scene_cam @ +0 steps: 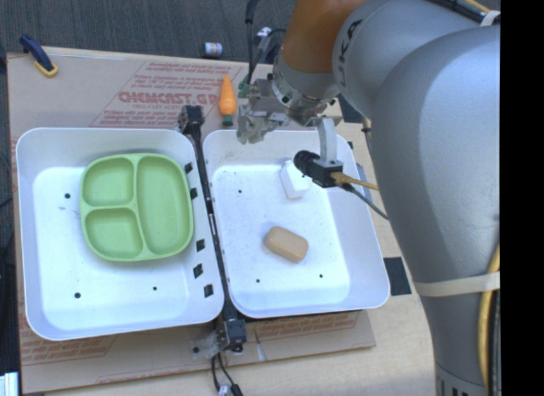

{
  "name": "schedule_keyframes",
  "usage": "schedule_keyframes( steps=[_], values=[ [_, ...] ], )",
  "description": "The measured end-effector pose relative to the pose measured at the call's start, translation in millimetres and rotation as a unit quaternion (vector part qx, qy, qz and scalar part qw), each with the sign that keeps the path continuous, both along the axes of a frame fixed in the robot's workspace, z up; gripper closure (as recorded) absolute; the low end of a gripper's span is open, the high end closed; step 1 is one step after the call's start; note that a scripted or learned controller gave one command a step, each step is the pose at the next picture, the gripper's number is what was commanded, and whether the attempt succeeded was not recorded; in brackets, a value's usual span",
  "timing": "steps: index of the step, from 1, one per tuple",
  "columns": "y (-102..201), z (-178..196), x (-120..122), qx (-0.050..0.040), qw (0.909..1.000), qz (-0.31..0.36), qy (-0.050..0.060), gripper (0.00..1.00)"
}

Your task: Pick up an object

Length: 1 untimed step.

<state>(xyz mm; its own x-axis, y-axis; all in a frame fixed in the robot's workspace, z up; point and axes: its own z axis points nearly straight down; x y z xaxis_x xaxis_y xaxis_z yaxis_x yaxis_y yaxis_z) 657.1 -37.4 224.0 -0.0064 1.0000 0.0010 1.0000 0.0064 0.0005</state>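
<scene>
The arm's bulk (408, 88) hides the right bin's (361, 275) upper right corner; its gripper (255, 122), jaws unreadable, hangs above that bin's top rim. Inside lie a tan soap-like bar (286, 244) at centre and perhaps a white block (293, 183). The left bin (34, 241) holds a green divided plate (137, 207).

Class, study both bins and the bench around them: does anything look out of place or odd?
Yes: a small orange carrot lies on the cardboard behind the bins, outside both. The green plate and tan bar sit inside normally.
</scene>
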Motion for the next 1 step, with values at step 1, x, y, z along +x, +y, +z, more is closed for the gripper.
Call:
schedule_keyframes(
  steps=[1],
  values=[
    [-54.4, -15.8, -1.0, -0.0003, 1.0000, -0.002, 0.002, 1.00]
  ],
)
